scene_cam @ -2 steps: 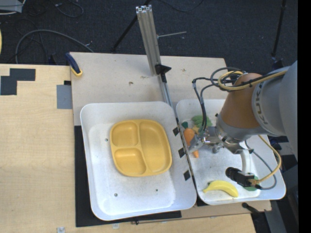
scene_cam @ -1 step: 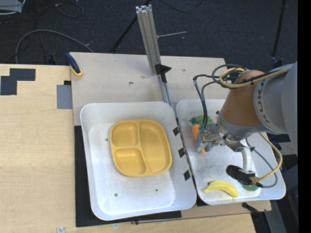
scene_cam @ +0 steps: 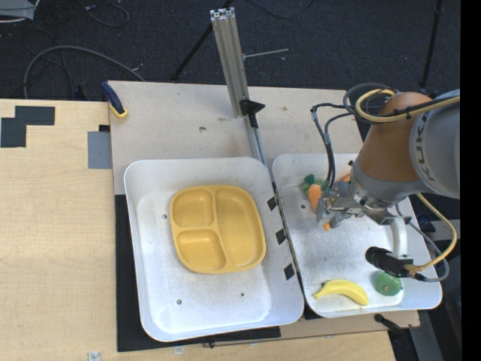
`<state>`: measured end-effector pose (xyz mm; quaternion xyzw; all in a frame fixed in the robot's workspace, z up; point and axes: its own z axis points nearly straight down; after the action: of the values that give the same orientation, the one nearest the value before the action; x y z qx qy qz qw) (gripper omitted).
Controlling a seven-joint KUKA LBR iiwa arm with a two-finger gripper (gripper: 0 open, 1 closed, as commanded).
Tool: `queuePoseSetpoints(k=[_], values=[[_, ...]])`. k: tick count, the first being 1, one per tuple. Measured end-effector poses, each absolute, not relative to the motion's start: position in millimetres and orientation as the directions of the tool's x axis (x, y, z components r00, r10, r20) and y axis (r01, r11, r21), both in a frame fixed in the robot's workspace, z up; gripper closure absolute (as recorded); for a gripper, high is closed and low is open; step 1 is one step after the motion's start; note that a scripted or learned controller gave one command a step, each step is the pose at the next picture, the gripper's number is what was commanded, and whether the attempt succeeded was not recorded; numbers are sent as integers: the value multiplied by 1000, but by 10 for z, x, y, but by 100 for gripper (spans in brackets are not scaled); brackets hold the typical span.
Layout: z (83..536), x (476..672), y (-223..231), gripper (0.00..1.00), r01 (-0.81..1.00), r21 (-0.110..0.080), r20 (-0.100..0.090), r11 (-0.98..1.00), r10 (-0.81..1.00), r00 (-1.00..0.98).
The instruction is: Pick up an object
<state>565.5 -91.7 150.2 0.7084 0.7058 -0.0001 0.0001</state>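
Note:
My gripper hangs low over the upper left part of the right bin, under the orange band of the arm. A small orange carrot with a green top lies just to the gripper's left, very close to it. Whether they touch is not clear. A yellow banana lies near the bin's front edge. A green round object sits to the banana's right. A small orange piece peeks out beside the wrist.
The left bin holds a yellow divided plate. A metal post rises behind the bins. The wall between the two bins runs just left of the carrot.

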Motion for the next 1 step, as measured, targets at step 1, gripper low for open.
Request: queuePoseSetpoints(k=[1], values=[[1988, 5576, -886, 100, 1000, 2, 0, 0, 1000, 0]])
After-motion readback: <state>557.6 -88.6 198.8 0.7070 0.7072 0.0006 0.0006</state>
